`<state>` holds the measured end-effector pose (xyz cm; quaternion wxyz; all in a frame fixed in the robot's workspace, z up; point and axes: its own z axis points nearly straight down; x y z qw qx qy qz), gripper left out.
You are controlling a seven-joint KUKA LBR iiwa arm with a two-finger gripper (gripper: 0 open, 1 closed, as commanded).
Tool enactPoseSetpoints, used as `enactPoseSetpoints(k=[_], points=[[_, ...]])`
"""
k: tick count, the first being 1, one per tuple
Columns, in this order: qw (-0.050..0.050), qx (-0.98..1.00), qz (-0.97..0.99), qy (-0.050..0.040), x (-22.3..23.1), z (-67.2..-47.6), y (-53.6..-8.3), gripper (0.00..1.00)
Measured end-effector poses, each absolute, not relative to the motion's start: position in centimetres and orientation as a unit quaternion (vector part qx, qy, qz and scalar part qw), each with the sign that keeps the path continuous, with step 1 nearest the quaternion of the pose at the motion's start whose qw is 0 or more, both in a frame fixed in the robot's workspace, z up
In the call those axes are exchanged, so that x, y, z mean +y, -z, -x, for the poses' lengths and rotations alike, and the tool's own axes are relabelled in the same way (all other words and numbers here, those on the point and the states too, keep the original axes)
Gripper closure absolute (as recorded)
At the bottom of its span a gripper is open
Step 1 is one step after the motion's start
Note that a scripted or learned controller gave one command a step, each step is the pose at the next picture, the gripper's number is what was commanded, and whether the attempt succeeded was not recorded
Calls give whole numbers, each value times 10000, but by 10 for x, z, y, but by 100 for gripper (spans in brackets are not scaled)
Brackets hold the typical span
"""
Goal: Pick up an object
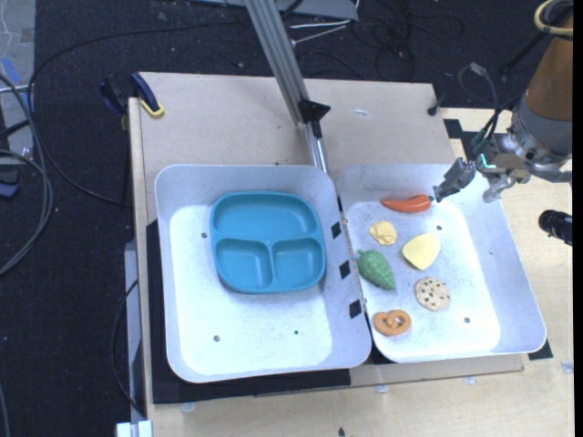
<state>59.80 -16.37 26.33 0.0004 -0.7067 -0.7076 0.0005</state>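
From my overhead camera I see two white bins side by side on the bench. The left bin (182,335) carries a blue divided tray (269,242) toward its far half, with bare white floor along the near and left sides. The right bin (510,312) keeps its toys in the left and middle part, so the right strip and the near right corner give me open floor. The two bins overlap along their shared edge, where the rim stands between them. A slanted metal pole (282,53) crosses the far side and ends near that seam.

The arm (551,98) comes in from the right, and its gripper (453,182) hangs over the far rim of the right bin. I cannot tell from this angle how its fingers stand, and I see nothing between them.

The closest thing to it is the orange carrot (406,204), lying flat just left of and slightly nearer than the fingertips; it is long, thin and orange-red, pointing left to right. Nearer still lie a small yellow piece (383,233), a pale yellow wedge (421,251), a green bumpy piece (376,269), a speckled cookie (432,293) and an orange pretzel (392,322), each apart from its neighbours.
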Motion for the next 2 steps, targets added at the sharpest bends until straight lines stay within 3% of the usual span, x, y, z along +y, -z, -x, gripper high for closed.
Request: enactPoseSetpoints(k=[1,2], points=[[-3,-7077,7066,0,-164,-598,-264,0],[11,-7079,7063,-12,-160,-604,-219,0]])
